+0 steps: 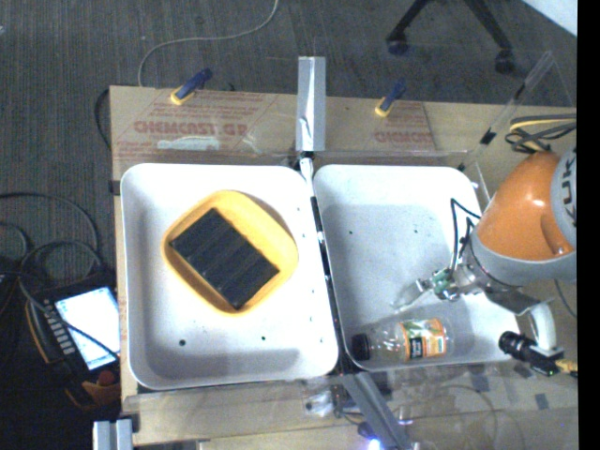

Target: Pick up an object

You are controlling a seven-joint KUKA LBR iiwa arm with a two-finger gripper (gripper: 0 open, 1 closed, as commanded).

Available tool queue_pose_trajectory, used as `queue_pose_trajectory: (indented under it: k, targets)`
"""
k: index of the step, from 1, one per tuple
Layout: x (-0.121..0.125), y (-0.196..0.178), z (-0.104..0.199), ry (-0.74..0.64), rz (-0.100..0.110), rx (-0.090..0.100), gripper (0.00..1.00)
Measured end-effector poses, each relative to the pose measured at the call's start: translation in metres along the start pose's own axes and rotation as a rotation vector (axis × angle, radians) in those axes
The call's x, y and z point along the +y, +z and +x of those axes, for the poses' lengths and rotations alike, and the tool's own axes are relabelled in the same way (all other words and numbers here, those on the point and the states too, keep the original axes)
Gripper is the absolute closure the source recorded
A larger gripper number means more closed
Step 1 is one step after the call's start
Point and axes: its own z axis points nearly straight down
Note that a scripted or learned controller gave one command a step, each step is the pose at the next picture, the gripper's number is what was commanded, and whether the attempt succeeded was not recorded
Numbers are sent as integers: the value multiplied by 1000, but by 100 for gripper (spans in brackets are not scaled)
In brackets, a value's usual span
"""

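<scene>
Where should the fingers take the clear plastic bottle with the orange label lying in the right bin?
Grip the clear plastic bottle with the orange label across its labelled body, coming straight down from above. It lies on its side along the near wall of the right white bin, dark cap pointing left. Probably close the fingers across its width; that wall may crowd the near finger.

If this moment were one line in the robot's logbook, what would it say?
arm: over right bin | pincer: above bottle | bottle: on its side, near edge | left bin: yellow dish with dark insert
</scene>
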Motion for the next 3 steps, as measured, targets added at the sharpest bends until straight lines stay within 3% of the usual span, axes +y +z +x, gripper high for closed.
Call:
queue_pose_trajectory:
  k: [1, 2, 3]
  targets:
    - [33, 3, -41, 260, -1, -2, 0]
    - [-2, 31, -36, 264, -20, -6, 0]
    - [16, 31, 34, 41, -22, -13, 0]
